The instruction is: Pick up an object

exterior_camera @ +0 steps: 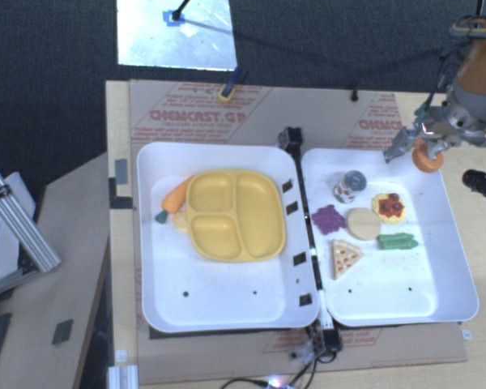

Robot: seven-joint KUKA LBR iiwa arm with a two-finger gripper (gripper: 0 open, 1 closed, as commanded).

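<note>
My gripper (417,147) hangs over the far right corner of the right bin (389,306), reaching in from the upper right. Directly beneath it is a small round orange object (427,160), close against the gripper; whether it is gripped is unclear. Further into the right bin lie a small grey can (351,185), a purple grape bunch (329,218), a round tan biscuit (362,223), a yellow piece with red topping (389,207), a green bean pod (397,241) and a pizza slice (345,258).
The left bin (227,310) holds a yellow divided plate (231,215) with a carrot (176,194) at its left edge. A black clip ridge (302,217) joins the two bins. A metal frame (16,225) stands at the far left.
</note>
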